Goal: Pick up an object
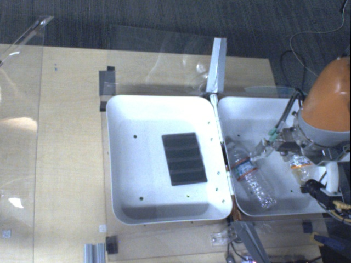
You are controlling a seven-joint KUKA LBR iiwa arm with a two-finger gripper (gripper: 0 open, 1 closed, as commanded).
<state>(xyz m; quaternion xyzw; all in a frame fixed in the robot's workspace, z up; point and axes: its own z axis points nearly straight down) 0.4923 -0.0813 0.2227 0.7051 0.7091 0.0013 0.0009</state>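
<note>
Bottle (249, 177), clear, lies in the right bin (241, 111) at its 8 o'clock corner. Gripper (269, 146) hovers just beside, at the bottle's 1 o'clock; finger state cannot be determined.

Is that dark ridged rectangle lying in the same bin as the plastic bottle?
No. The dark ridged rectangle lies in the left bin, while the plastic bottle lies in the right bin.
</note>
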